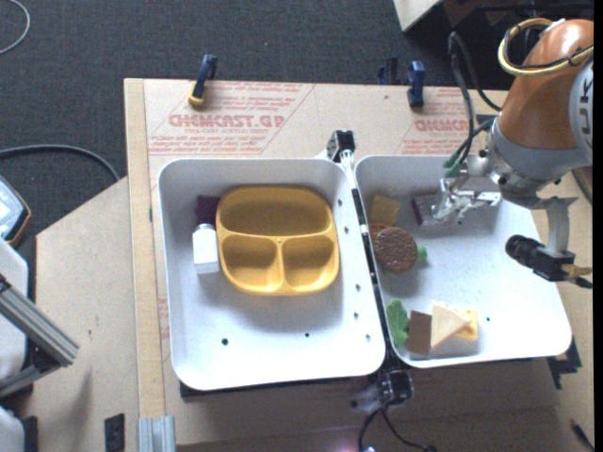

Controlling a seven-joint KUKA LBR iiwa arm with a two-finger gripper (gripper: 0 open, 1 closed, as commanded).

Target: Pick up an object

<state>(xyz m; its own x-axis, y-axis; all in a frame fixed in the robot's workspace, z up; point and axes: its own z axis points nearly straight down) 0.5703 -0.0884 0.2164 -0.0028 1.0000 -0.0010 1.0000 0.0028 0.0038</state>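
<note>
In the right bin (513, 285), toward its far wall: the gripper (454, 203), low over bare white floor, with a tan slab (383, 208) just to its left. Cannot tell whether the claw is wide or narrow, since it blurs into the grey hardware around it. No sign of anything held. Closest candidates for the pick: that tan slab and, just in front of it, a round brown disc (394, 249) touching a green scrap (420, 251). Nearer the front wall, a yellow wedge (455, 325) beside a brown square (419, 332) and a green leaf (398, 318). Looks like toy food, so probably light, stiff and a little slick. Slab and disc lie flat, awkward to pinch from above; best taken across opposite edges, coming straight down. Wedge stands taller, likely an easier hold across its sides, though liable to squirt out under a tight squeeze.
</note>
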